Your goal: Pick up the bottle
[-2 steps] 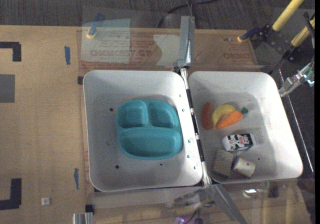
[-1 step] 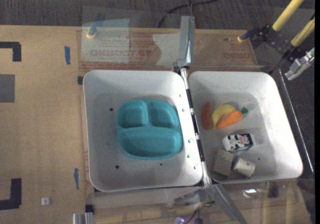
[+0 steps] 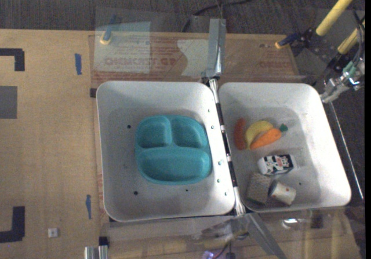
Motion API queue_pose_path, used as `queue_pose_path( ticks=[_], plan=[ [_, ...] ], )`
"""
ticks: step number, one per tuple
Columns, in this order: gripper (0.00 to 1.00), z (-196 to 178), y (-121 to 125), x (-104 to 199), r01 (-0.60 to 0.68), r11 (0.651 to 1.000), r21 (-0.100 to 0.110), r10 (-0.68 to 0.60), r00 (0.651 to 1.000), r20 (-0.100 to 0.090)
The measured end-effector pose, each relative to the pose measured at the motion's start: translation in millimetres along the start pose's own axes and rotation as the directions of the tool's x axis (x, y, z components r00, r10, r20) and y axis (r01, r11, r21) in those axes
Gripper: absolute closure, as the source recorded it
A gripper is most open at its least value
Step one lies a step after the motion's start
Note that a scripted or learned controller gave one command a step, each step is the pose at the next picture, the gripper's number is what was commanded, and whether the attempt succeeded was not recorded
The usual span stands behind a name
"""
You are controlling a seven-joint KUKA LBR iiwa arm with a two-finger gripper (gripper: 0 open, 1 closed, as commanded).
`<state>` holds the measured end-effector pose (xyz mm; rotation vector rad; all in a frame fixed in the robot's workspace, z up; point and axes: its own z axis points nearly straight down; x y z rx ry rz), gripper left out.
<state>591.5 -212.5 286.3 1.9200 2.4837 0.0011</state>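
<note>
1. Bottle point(image 3: 276, 164): small white one with dark print, lying on its side in the right bin point(image 3: 333, 153), lower-middle of its floor, nearer the front wall than the back.
2. Claw point(image 3: 346, 78): at the view's right edge, just past the right bin's back-right corner, outside the rim. Cannot tell its state; too small and blurred. Nothing seen in it.
3. Bottle vs claw: well apart. Bottle sits toward the bin's front, diagonally down-left of the claw.
4. Right bin neighbours: carrot point(image 3: 268, 137) and yellow piece point(image 3: 257, 130) just behind the bottle, red piece point(image 3: 240, 134) by the left wall, brown block point(image 3: 258, 188) and small cup point(image 3: 283, 193) just in front.
5. Left bin point(image 3: 113, 153): teal divided tray point(image 3: 173, 149) at centre.
</note>
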Motion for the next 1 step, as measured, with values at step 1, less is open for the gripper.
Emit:
queue_pose_path(
  ticks=[1],
  plan=[
    [1.0,-50.1,-0.3,-10.3,0.266,0.964,-0.003,-0.266,0.964,0.005]
  ],
)
